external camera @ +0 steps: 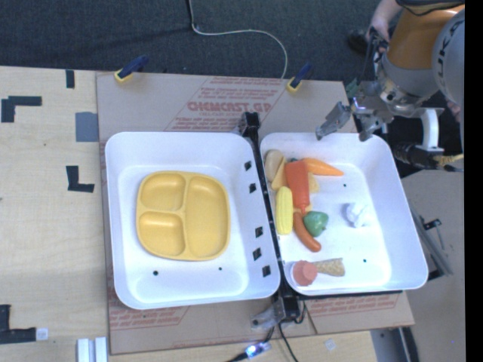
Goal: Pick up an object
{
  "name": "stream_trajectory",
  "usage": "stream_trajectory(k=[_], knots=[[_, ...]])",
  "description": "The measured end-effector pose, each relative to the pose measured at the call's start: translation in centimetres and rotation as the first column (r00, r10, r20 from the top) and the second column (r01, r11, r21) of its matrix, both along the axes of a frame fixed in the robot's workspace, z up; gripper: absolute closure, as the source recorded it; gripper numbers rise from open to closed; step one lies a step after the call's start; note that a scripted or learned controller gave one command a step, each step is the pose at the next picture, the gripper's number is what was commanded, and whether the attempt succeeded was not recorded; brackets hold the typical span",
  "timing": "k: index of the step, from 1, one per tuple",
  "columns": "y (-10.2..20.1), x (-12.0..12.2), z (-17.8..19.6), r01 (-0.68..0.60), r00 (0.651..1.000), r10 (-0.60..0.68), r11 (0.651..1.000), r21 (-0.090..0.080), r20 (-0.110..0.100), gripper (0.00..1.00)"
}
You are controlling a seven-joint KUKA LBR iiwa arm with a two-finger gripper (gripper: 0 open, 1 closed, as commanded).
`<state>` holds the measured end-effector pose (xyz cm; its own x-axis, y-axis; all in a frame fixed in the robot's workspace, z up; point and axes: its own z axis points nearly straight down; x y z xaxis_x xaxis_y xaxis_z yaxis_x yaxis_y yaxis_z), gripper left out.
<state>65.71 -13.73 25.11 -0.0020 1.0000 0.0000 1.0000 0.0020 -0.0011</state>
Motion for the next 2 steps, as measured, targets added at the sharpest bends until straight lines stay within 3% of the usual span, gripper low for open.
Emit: stream_trajectory(k=[1, 2], knots=[[8.2, -5.7, -7.0, -0.005, 1.000, 0.005, 1.000, 0.005, -0.012, 0.00], [15.9, -9.3, -6.8, -0.007, 1.000, 0.007, 1.000, 0.003, -0.004, 0.00]])
